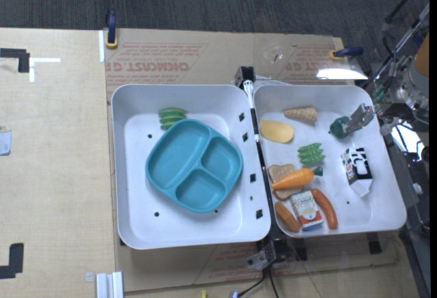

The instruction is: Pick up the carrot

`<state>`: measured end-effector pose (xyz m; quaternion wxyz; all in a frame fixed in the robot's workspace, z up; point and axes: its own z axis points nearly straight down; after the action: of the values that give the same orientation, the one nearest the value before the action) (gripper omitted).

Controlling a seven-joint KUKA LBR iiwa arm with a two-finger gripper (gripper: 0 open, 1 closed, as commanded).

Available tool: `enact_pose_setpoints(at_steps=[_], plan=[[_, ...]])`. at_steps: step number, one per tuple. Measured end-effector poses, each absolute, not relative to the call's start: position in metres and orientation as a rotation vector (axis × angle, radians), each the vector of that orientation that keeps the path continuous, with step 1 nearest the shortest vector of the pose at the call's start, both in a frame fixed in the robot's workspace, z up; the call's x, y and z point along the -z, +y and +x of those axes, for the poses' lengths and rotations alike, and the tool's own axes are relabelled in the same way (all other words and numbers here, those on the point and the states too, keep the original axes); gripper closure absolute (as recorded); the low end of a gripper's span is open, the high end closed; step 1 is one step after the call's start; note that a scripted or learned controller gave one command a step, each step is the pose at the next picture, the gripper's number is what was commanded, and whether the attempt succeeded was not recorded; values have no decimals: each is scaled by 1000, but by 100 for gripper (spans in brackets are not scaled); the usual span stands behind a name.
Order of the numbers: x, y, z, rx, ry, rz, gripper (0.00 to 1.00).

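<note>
Camera view: in the right bin (389,218), near edge, two sausages flank a small carton (306,210); just behind, the carrot (293,179) lies across a bread slice (280,171), mid-left. Farther back sit green peas (311,151) and a yellow piece (276,131). The gripper (358,119) sits at a dark green item (339,127) by the far-right wall, well apart from the carrot; grip state can't be told.

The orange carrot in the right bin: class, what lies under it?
The orange carrot lies across a tan slice of toy bread, whose upper left part shows. The bread's lower right part is covered, as is the white bin floor under both.
</note>
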<state>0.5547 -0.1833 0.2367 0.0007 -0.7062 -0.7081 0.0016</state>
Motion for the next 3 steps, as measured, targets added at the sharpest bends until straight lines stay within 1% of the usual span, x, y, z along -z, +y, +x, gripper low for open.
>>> enact_pose_setpoints(at_steps=[1,2,3], plan=[[-189,-124,561,-4,-2200,-2241,0],[-93,-108,532,2,-2129,-2312,0],[-102,-108,534,6,-2124,-2318,100]])
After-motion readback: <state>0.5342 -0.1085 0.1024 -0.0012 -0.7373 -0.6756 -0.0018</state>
